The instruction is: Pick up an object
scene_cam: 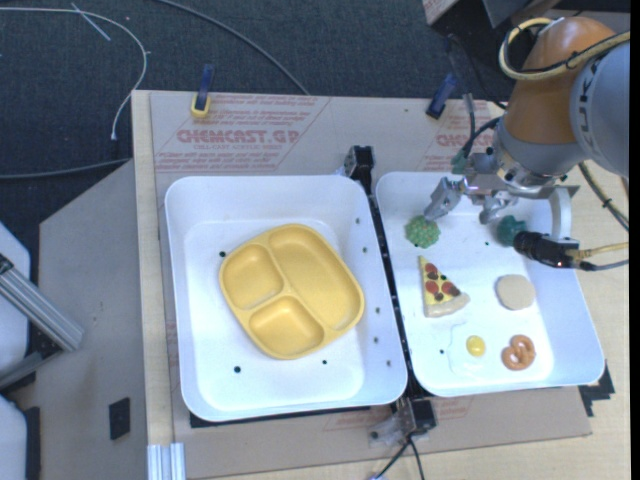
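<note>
My gripper (466, 204) hangs over the far part of the right bin (570, 368), open, with nothing between its fingers. A green broccoli piece (422, 232) lies just below and left of the left finger (440, 199). By the right finger, partly hidden by the wrist hardware, sits a teal object (510, 230). Closer to the front of that bin lie a pizza slice (441, 288), a round tan cookie (514, 292), a fried egg (472, 348) and a pretzel (518, 352).
The left bin (200, 218) holds a yellow divided plate (290, 288). A black bracket (358, 160) stands at the far end of the seam between the bins. Cables (575, 258) trail from the wrist over the right bin's right edge.
</note>
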Tool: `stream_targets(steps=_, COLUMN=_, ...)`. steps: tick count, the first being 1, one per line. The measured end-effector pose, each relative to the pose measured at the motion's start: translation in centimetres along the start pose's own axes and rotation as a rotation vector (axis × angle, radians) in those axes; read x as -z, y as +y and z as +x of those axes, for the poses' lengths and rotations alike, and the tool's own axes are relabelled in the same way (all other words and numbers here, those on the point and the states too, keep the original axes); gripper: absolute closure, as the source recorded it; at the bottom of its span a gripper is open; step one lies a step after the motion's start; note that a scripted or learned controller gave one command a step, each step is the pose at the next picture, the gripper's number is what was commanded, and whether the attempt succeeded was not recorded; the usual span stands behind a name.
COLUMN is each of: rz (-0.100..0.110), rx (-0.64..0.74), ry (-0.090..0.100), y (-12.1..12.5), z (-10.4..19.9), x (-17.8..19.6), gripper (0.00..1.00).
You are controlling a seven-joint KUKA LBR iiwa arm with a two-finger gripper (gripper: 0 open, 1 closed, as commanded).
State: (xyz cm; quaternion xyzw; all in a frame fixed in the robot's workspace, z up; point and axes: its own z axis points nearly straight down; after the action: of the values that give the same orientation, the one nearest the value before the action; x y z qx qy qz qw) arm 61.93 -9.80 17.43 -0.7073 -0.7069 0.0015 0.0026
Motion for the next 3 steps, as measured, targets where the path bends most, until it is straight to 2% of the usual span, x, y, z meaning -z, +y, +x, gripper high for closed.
stream_targets(steps=2, rz=0.0, rx=0.0, ry=0.0, y=-0.5, z=0.4, x=-9.2, gripper=0.0)
stream_targets(steps=3, rz=-0.006, rx=0.0, ry=0.0, y=-0.3, z=0.5, x=-7.8, gripper=1.0)
